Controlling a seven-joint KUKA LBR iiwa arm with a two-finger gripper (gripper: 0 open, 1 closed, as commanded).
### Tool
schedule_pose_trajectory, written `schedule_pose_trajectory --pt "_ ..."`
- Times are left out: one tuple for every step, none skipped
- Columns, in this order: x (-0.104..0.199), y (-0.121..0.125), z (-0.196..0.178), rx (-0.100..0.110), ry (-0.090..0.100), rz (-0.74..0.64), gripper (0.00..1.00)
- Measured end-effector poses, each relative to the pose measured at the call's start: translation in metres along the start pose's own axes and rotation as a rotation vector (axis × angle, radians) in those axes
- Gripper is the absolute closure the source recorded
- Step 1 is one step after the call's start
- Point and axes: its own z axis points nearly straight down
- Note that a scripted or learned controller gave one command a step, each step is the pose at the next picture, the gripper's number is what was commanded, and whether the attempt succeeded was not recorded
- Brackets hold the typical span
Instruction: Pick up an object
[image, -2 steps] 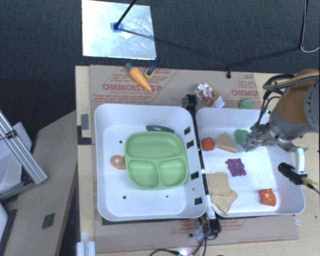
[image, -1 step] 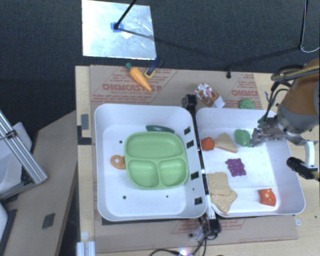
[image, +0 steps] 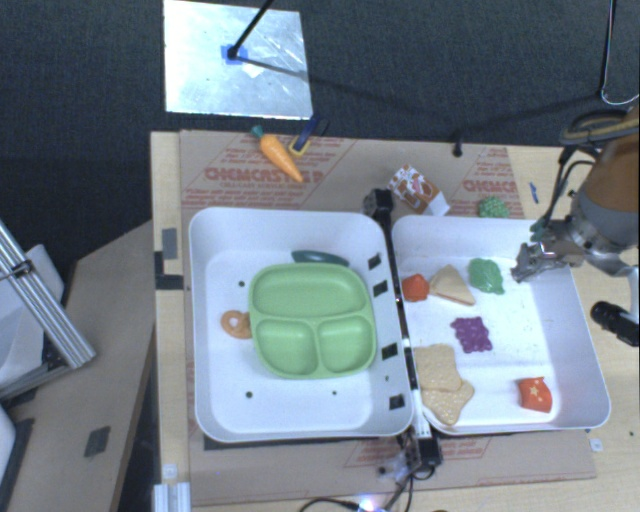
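Hovering gripper (image: 528, 262), finger state unclear, beside bumpy green leaf (image: 486, 275); smooth wedge (image: 452, 285) near.

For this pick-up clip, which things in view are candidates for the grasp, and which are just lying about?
In play, in the right bin by the gripper: green leafy piece, cheese wedge, tomato, purple grapes, crackers, red piece.

Lying about: green divided plate, pretzel, carrot, small carton.

Fixed overhead slant over both bins (image: 300, 225)
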Motion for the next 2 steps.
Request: schedule_pose_trajectory --pt "0.000 0.001 -0.040 -0.001 0.000 -0.001 1.00" --pt "0.059 0.007 -0.048 0.001 0.002 -0.006 1.00"
